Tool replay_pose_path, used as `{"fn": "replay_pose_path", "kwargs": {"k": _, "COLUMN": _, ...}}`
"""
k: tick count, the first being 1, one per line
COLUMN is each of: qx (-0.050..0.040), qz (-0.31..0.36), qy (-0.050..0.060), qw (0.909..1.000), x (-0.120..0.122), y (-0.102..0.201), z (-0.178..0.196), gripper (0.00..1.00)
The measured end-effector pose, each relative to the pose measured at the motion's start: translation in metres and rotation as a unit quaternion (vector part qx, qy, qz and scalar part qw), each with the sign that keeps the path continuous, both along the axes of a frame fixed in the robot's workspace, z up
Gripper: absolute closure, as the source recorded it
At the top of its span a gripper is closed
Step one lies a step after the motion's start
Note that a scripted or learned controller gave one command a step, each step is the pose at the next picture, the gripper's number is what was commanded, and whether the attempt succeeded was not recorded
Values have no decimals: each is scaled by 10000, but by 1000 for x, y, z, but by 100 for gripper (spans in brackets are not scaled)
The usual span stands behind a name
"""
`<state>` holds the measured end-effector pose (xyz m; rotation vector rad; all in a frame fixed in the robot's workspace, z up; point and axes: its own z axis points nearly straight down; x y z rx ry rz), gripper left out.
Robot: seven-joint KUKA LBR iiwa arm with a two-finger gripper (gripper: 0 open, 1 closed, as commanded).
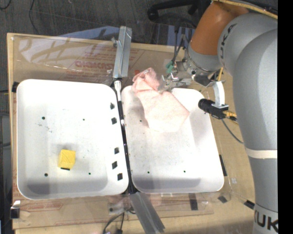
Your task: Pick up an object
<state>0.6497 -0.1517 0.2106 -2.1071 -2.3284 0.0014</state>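
A small yellow block (67,159) sits alone in the left bin (34,96). In the right bin (205,179), a pale pink cloth (161,108) drapes over the far rim — thin, limp, crumpled. The claw (170,82) is at its upper edge; whether it pinches the fabric I cannot tell. Best to lift slowly, straight up — loose cloth slips easily.

hand (170,82) fingertips unclear against pink cloth (158,104), arm (254,82) cropped

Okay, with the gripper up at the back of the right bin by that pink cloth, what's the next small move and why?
Probably a short straight lift. The gripper sits on the pink cloth at the right bin's far rim, and the cloth looks bunched up toward it. Whether the cloth is actually caught is unclear, so a small rise would show it.
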Motion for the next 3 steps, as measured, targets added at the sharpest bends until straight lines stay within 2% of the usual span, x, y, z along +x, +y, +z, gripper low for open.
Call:
{"fn": "replay_pose_path", "kwargs": {"k": 1, "qx": -2, "qz": 38, "qy": 21, "qw": 10000, "x": 0, "y": 1, "z": 8, "gripper": 100}}
{"fn": "replay_pose_path", "kwargs": {"k": 2, "qx": 0, "qz": 34, "qy": 26, "qw": 10000, "x": 6, "y": 45, "z": -16, "gripper": 100}}
{"fn": "replay_pose_path", "kwargs": {"k": 3, "qx": 0, "qz": 1629, "qy": 18, "qw": 9866, "x": 7, "y": 56, "z": -39, "gripper": 100}}
